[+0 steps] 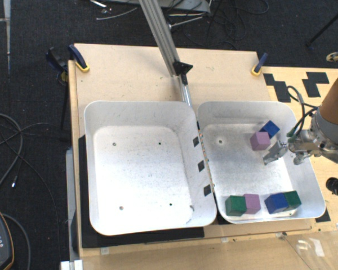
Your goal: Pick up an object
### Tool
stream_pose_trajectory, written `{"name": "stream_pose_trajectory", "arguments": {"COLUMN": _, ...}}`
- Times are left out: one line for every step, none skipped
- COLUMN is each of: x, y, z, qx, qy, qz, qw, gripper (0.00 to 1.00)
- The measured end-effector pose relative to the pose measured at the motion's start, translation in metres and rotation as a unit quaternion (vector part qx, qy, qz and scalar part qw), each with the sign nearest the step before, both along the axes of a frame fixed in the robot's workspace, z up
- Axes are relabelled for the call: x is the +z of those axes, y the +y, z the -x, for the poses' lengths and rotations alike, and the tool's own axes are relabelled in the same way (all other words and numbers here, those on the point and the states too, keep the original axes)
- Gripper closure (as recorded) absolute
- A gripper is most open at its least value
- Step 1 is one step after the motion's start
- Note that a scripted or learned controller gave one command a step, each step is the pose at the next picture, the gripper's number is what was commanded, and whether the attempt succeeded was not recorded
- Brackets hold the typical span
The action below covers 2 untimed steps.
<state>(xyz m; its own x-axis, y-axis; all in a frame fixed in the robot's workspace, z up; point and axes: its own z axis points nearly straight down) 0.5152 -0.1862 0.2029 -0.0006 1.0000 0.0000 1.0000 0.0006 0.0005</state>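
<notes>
above, the gripper (pixel 283 153) is seen over the right bin (pixel 304 184), beside a pink cube (pixel 259 141); its fingers are spread, nothing held.

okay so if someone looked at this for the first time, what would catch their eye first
Probably the coloured blocks in the right bin: a green block, pink block, blue block and second green block line its near edge. The gripper reaches in from the right, beside another pink block.

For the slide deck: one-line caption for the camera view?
Gripper hovers in the right bin near a pink block and blue block; four more blocks sit along its front wall.
</notes>
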Motion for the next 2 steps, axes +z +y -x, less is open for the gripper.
{"name": "stream_pose_trajectory", "arguments": {"x": -0.068, "y": -0.03, "z": -0.062, "qx": 0.001, "qy": 0.001, "qz": 0.001, "qw": 1.0, "gripper": 0.0}}
{"name": "stream_pose_trajectory", "arguments": {"x": -0.109, "y": -0.008, "z": -0.135, "qx": -0.001, "qy": 0.017, "qz": -0.0006, "qw": 0.9999, "gripper": 0.0}}
